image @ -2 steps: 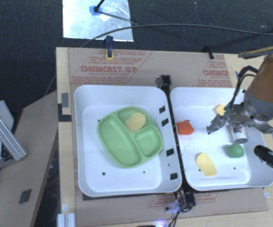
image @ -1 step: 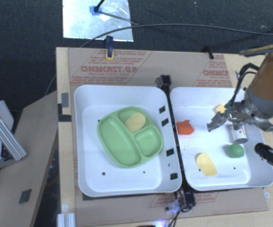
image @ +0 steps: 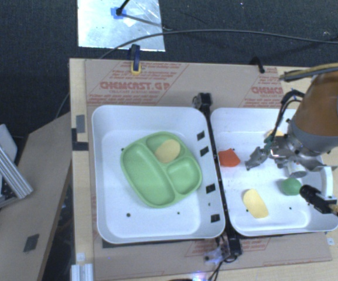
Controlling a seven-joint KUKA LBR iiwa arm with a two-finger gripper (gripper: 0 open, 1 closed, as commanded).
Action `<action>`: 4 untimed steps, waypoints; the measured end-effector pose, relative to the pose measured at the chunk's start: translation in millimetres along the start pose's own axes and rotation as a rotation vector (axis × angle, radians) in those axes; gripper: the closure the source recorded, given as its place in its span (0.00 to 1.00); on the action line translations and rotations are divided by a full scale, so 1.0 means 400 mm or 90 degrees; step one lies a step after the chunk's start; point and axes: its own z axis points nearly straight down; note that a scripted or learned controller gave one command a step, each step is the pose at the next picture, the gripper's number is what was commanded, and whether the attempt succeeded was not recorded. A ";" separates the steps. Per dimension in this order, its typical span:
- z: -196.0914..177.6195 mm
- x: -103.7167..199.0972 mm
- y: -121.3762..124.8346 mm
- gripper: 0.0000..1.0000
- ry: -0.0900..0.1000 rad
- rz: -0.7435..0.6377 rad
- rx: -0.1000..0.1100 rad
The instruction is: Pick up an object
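My gripper (image: 255, 158) hangs over the right bin (image: 274, 226), pointing left from the grey and orange arm (image: 324, 113). Just left of its tip lies an orange-red object (image: 228, 158) on the bin floor, apart from the gripper. A yellow oval object (image: 255, 204) rests near the bin's front, below the gripper. Beside the wrist, to its lower right, sits a green round object (image: 290, 186). A small yellow piece (image: 271, 137) peeks out behind the arm. Nothing shows held in the gripper.
The left bin (image: 113, 215) holds a green divided plate (image: 151, 180) with a pale yellow object (image: 168, 151) in its upper compartment. A black divider with clips (image: 212, 168) runs between the bins. Cables hang off the arm at the right bin's edge (image: 318, 201).
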 end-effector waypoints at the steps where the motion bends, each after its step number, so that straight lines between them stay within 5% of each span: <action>1: 0.110 -0.016 0.000 0.00 0.000 0.001 0.000; 2: 0.185 -0.015 0.001 0.00 0.000 0.002 -0.001; 3: 0.155 -0.016 0.003 1.00 -0.001 0.003 -0.003; 4: -0.005 -0.017 0.004 1.00 -0.002 0.000 -0.006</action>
